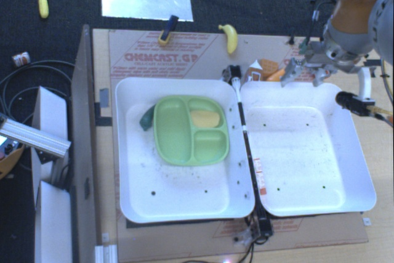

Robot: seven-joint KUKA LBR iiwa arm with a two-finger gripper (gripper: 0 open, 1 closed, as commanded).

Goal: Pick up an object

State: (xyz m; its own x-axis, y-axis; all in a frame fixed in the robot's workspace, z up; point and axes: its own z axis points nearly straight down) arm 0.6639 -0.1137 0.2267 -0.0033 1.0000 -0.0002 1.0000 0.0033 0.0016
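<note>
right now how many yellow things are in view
3: a banana on the cardboard behind the bins, a yellow piece in the green tray, another on the dark floor far left. More may be hidden.

Divided plate point(184, 145) in left bin point(132, 194) (right bin point(351, 194) beside)

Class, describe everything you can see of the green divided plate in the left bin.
The green divided plate is pale green, looks like plastic, with rounded corners and three compartments. It lies flat, right side up, in the left white bin, toward its far right part. A yellow block lies in its upper right compartment. A dark teal object sits against its left edge.
</note>
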